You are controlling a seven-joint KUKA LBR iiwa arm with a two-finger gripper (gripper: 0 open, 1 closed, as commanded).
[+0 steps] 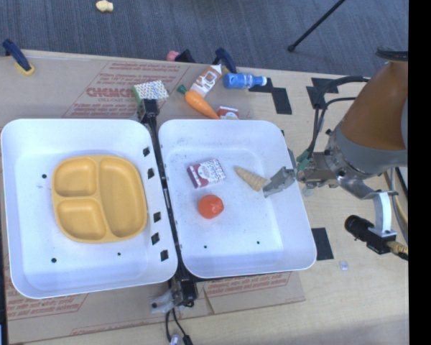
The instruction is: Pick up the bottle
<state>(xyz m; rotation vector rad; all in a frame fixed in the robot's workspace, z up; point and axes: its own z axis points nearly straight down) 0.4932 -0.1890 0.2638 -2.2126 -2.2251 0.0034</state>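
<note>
A blue bottle (243,81) lies on its side on the cardboard behind the right bin (291,221), outside it. Just to its left lies a white bottle (205,81) with a red label and an orange cap, also outside the bins. My gripper (278,182) is low over the right side of the right bin, just right of a tan cone (250,178). It is far from both bottles, which sit toward the back of the bench. The grey and orange arm (370,131) reaches in from the right.
The right bin also holds a small red and white box (205,172) and a red-orange ball (210,206). A yellow divided plate (99,196) lies in the left bin (14,214). A toy carrot (200,104) and a small packet (151,90) lie behind the bins.
</note>
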